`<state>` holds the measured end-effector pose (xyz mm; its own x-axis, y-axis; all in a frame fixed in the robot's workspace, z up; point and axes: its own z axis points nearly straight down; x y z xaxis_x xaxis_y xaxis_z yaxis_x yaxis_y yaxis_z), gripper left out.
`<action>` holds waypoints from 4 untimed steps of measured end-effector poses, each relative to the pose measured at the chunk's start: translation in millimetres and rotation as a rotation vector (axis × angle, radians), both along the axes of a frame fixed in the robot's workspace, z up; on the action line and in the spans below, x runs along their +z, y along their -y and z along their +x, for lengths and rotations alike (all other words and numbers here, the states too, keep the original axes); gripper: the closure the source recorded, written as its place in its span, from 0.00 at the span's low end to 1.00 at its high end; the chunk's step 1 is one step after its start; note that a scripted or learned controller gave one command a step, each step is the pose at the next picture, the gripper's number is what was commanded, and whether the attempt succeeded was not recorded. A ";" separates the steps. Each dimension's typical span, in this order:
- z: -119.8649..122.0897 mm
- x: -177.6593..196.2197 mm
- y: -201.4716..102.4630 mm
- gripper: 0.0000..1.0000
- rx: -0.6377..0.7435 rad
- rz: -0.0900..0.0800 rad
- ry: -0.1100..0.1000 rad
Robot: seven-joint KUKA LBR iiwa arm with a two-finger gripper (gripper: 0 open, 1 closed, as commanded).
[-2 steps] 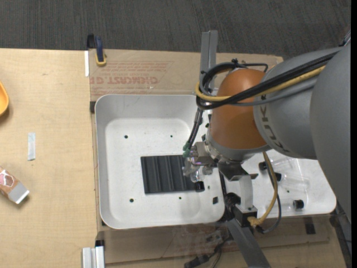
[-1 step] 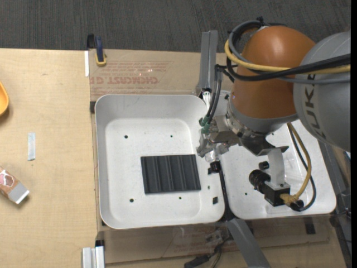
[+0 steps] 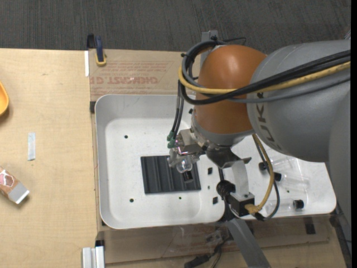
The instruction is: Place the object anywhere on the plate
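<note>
My end effector [image 3: 187, 166] hangs low over the dark ribbed plate [image 3: 162, 175], positioned for placing. Grip state: cannot tell. White bin [image 3: 111, 149] holds the plate.

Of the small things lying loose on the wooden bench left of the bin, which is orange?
The one cut by the left edge, farthest up; the other two are pale.
</note>
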<state>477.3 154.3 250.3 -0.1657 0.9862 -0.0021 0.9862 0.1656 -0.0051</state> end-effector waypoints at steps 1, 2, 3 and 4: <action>0.1 0.1 0.1 0.00 -0.001 0.000 0.000; 0.7 7.7 1.6 1.00 -0.003 -0.002 -0.003; 0.9 37.3 8.3 1.00 0.019 0.001 0.004; 3.2 6.0 -18.4 1.00 -0.063 -0.001 0.000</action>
